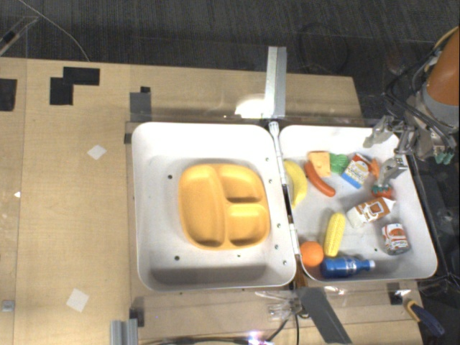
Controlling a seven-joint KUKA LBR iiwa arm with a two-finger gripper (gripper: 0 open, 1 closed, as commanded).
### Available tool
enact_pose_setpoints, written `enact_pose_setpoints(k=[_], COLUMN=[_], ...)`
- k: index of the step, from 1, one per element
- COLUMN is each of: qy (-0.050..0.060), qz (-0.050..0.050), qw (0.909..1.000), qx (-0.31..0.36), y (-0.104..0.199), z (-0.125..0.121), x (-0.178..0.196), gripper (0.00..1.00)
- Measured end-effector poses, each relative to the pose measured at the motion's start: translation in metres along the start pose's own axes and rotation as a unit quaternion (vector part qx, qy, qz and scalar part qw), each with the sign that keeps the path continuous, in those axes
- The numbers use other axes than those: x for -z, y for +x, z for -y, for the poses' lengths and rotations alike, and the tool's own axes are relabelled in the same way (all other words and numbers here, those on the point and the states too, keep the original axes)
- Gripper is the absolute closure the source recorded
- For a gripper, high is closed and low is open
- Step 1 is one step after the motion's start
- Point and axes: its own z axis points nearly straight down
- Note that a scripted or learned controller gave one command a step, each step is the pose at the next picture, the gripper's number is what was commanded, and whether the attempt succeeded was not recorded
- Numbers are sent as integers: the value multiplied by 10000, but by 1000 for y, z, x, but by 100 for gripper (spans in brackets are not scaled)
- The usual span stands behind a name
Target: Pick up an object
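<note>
**Tool poised over the far right corner of the toy bin**

Tool (394,144) of mine hangs at the right bin's (424,261) upper right corner, its prongs apart with nothing between them. My nearest pick, I judge, is the small orange carrot (382,190), lying just below the tool and toward the bin's middle, beside the milk carton (357,171). Its long axis runs roughly left to right.
</note>
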Motion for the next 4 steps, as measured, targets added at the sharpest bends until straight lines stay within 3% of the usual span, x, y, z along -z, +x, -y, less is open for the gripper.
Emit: enact_pose_setpoints(k=[1,2,3,4], qy=[0,-4,1,3], qz=[31,6,-74,54], qw=[9896,9929,9804,9810], qx=[-1441,-1191,-1970,-1938], y=[-24,24,-44,-50], z=[-1,17,18,16], x=[-110,-122,-123,-107], gripper=[0,0,0,100])
